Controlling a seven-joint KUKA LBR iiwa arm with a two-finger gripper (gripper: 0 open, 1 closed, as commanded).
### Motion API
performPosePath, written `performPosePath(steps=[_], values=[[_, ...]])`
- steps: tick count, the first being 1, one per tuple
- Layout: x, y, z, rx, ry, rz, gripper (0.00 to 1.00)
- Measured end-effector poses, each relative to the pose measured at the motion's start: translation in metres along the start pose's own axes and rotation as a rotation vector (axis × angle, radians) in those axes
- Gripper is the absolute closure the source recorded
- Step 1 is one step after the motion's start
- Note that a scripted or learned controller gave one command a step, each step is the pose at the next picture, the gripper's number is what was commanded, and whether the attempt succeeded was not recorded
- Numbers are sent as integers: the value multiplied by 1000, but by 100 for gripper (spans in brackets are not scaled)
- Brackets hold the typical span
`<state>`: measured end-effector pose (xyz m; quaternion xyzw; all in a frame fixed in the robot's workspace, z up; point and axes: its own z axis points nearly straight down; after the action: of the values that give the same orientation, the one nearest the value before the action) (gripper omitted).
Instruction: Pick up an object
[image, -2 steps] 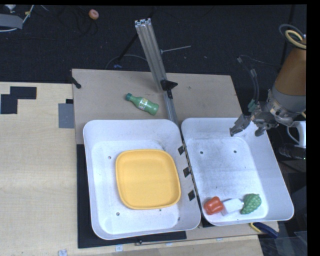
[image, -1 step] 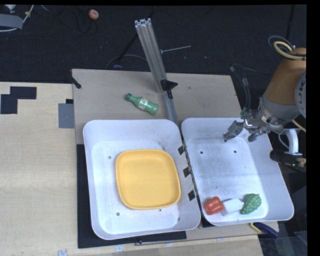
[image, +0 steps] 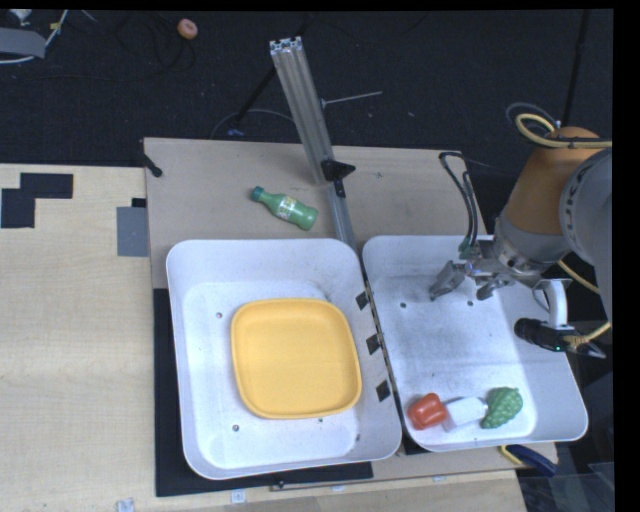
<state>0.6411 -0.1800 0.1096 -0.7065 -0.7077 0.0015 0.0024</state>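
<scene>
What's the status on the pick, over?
End effector open, holding nothing, over the right bin's upper part. Red item, white block and green item clustered at the bin's near edge, untouched. Nothing between.

A robotics lab or test cell is shown. 2 shallow white bins (image: 200, 290) are set side by side on a plain wooden bench (image: 400, 190), and a grey industrial arm (image: 560, 210) with an orange band is mounted at the right. An aluminium extrusion post (image: 305, 100) is fixed behind the bins, and loose cables (image: 455, 195) are trailed over dark carpeted floor (image: 120, 90). Toy-like props are laid out: a yellow plate (image: 295, 357), a small green bottle (image: 285, 207), plastic food pieces (image: 465, 410).
</scene>
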Motion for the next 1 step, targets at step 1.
performPosePath(steps=[1], values=[[-1, 1, -13, -5, -2, 0, 100]])
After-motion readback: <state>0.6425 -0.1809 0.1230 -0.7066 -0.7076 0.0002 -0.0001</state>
